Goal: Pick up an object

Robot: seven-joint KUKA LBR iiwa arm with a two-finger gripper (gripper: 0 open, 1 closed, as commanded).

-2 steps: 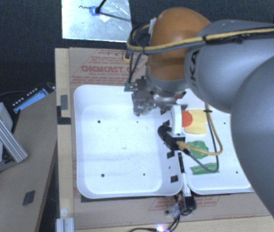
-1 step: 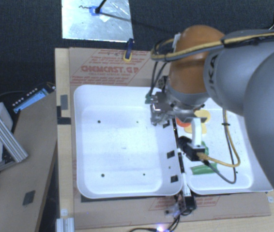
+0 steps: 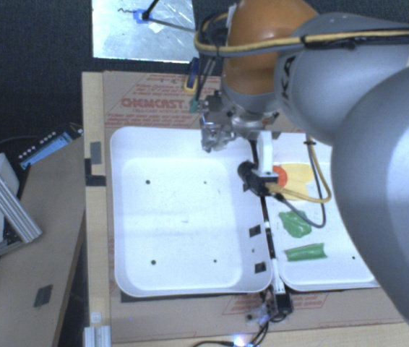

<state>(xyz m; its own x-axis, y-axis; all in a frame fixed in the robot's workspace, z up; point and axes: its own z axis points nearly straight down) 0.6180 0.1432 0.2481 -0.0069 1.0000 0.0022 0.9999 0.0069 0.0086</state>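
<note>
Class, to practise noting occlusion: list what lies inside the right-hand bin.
In the right bin: a lumpy green piece, a long green piece, a yellow item and an orange-red item. The arm covers the bin's far and right parts; anything there is hidden.

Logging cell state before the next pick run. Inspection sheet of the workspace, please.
Surface: left bin and right bin, both white, side by side on printed cardboard.
Job's things: right bin holds upper green piece, lower green piece, yellow piece, orange piece.
Clutter: nothing seen.
Grippers: gripper above the left bin's far right corner; whether it holds anything cannot be told.
Cables: yellow cable hangs from the wrist over the right bin.
Surroundings: aluminium rail left of the bench; shiny sheet behind.
</note>
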